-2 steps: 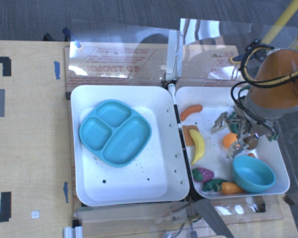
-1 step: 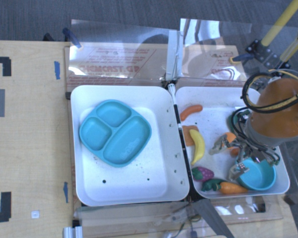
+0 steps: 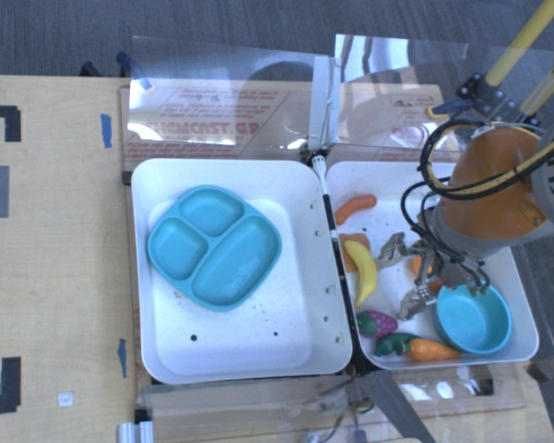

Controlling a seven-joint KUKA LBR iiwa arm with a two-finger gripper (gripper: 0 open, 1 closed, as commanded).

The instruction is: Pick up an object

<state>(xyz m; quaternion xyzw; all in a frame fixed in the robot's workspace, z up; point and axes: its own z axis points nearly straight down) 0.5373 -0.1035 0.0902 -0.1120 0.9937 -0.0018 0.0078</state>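
Two shallow white bins sit side by side on the counter (image 3: 46, 247). The left bin (image 3: 166, 340) carries a blue divided plate (image 3: 215, 247) toward its far left corner. The right bin (image 3: 522, 335) holds the pickable clutter: an orange sausage-like piece (image 3: 355, 208) near its far left corner, a yellow banana (image 3: 361, 268) along its left edge, a small purple-and-green piece (image 3: 377, 322) and a green piece (image 3: 392, 344) by its near left corner, a carrot (image 3: 431, 349) along its near edge, and a blue bowl (image 3: 474, 320) toward its near right corner. The arm (image 3: 489, 187) hangs over the middle of the right bin, and its hand (image 3: 417, 272) sits low between the banana and the bowl, its metal fingers (image 3: 392, 245) spread apart with nothing visible between them. The banana looks like the nearest candidate, just beside the hand. It is probably a light, stiff plastic toy with a smooth, somewhat slippery skin, so a grip across its thicker middle, with the fingers closing over the narrow width, would likely hold better than one at a tapering tip, where it could squirt out. The bowl would need a pinch on its rim, a less forgiving hold.
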